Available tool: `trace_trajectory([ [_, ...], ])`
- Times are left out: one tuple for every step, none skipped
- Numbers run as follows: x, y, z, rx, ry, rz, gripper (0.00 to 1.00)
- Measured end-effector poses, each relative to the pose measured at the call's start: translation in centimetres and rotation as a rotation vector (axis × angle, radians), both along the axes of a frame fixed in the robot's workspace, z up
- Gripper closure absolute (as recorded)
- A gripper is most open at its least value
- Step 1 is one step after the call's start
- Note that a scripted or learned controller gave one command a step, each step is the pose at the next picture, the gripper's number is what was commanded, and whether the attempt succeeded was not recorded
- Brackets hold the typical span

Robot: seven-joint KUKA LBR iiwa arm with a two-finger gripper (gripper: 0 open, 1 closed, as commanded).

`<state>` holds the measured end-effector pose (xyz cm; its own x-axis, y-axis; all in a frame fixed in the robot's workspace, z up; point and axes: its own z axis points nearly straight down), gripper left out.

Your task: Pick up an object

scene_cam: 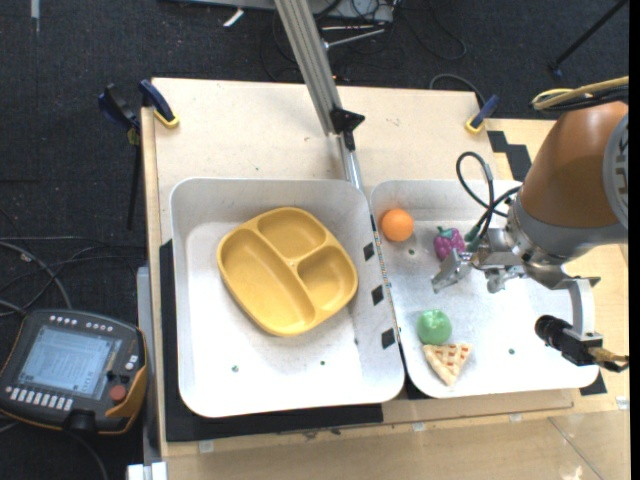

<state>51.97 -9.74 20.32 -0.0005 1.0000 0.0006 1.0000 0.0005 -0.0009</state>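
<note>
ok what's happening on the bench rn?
The KUKA arm is reaching in over the right bin, its pincer low beside the purple toy. I can't see anything gripped. An orange ball, a green toy and a waffle-like wedge lie loose in that bin. The left bin holds a yellow divided plate, untouched.

Grey arm with orange band, looping black cable, metal jaws.

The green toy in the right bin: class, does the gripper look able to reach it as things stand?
Probably yes. The green toy lies uncovered, apart from the waffle piece, with open bin floor between it and the gripper above.
</note>
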Motion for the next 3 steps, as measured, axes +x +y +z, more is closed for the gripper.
trace_trajectory([
  [0.0, 0.0, 0.0, 0.000, 0.000, 0.000, 0.00],
  [-0.2, -0.1, -4.3, 0.000, 0.004, -0.001, 0.00],
  [-0.7, -0.1, -10.7, 0.001, 0.005, -0.002, 0.00],
])
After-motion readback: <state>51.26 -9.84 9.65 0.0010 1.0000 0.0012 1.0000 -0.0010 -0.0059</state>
